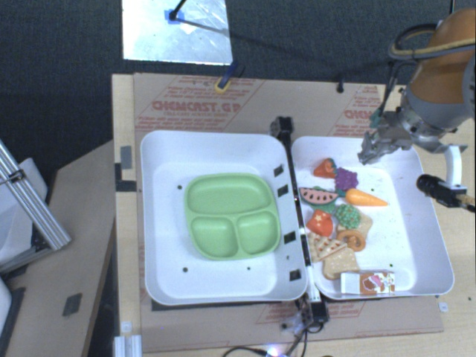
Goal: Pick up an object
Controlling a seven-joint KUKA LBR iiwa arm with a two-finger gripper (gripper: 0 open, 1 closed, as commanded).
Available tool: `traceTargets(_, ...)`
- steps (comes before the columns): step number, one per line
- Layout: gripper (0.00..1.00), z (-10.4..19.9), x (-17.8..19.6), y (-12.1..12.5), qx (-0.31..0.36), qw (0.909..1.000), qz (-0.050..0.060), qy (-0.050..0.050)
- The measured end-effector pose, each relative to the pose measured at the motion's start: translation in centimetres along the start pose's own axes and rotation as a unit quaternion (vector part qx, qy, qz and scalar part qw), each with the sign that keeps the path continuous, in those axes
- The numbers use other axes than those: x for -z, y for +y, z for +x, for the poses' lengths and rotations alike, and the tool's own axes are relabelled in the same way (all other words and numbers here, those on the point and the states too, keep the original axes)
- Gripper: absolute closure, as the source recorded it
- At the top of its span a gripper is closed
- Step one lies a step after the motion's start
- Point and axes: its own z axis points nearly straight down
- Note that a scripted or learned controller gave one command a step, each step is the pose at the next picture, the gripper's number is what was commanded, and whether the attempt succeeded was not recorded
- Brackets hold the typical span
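Gripper point(370, 155): over the right bin's point(416, 199) far edge, at 12 o'clock from the toys; cannot tell its state.
Toys: clustered in the right bin's left half: carrot point(364, 197), grapes point(346, 178), melon slice point(316, 195), carton point(367, 282) at 6 o'clock.
Left bin point(163, 199): 1 green tray point(232, 215), 3 compartments.

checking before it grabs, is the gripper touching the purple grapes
Apart. The camera view shows the gripper up near the right bin's far edge, with bare white bin floor between it and the purple grapes.
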Motion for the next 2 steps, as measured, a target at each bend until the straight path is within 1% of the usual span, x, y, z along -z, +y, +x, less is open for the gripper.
traceTargets(1, 1.00, 4.7, -1.2, -2.1, 0.000, 1.0000, 0.002, 0.000)
traceTargets(2, 1.00, 9.6, -0.3, -3.1, 0.000, 1.0000, 0.001, 0.000)
